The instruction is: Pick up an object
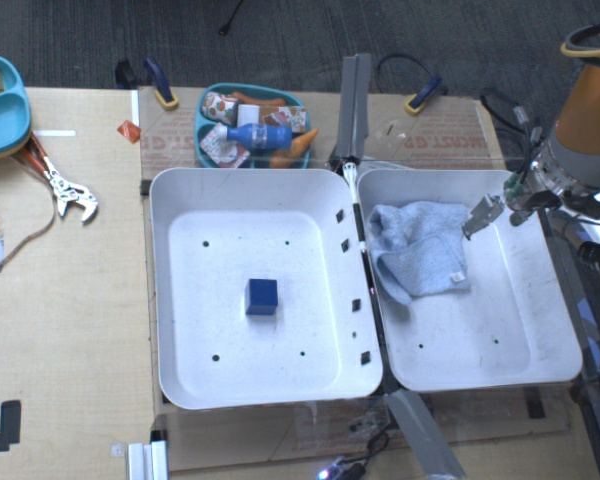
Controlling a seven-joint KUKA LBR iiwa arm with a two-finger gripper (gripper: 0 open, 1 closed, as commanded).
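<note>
Jaws (485, 213) are hovering over the right bin's (540, 358) upper right part, just beside the grey cloth (420, 250); whether they are parted cannot be told, and nothing is showing between them. Cloth is lying crumpled in that bin's upper left. Blue cube (262, 296) is sitting in the left bin (180, 268), well apart.

Two white bins (170, 298), one blue cube (262, 296), one grey cloth (420, 248).

A small blue block (262, 296) sits flat near the middle of the left bin (170, 268). A crumpled grey-blue cloth (420, 248) lies in the right bin's (540, 348) upper left.
</note>
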